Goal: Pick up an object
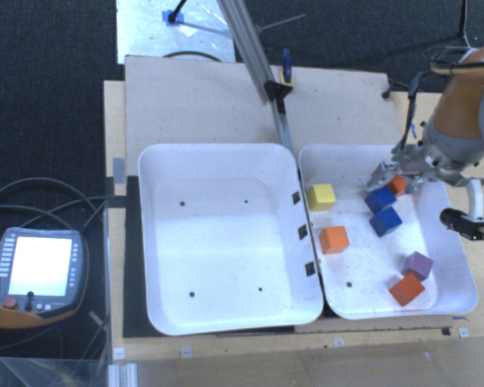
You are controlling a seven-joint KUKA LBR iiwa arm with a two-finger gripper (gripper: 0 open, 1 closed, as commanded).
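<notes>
The hand (pixel 394 177) hangs low over the far part of the right bin (pixel 351 297), crowded by what lies under it — a blue cube (pixel 379 198) sits just beneath its tips, a small orange-red block (pixel 398 186) is tucked against the hand's right side, and a second blue cube (pixel 385 221) lies just nearer the camera, close to or touching the first. Whether the hand is open or closed on anything I cannot tell; the metal parts blur together there. Further off in the same bin lie a yellow cube (pixel 322 196) near the far left wall, an orange cube (pixel 334 239) near the left wall at mid-depth, a purple cube (pixel 418 264) and a red-orange cube (pixel 406 289) towards the near right corner, those two almost touching. All are plain, flat-faced blocks with a matte look. Both bins are smooth white with rounded corners and low walls, and the left bin (pixel 157 216) shows a few small dark spots on its floor. The middle of the right bin — between the orange cube and the blue pair — is open floor. A slanted metal pole (pixel 250 43) crosses the pale counter (pixel 194 95) behind the bins, and a control pendant (pixel 36 272) lies off to the left on the dark floor.
</notes>
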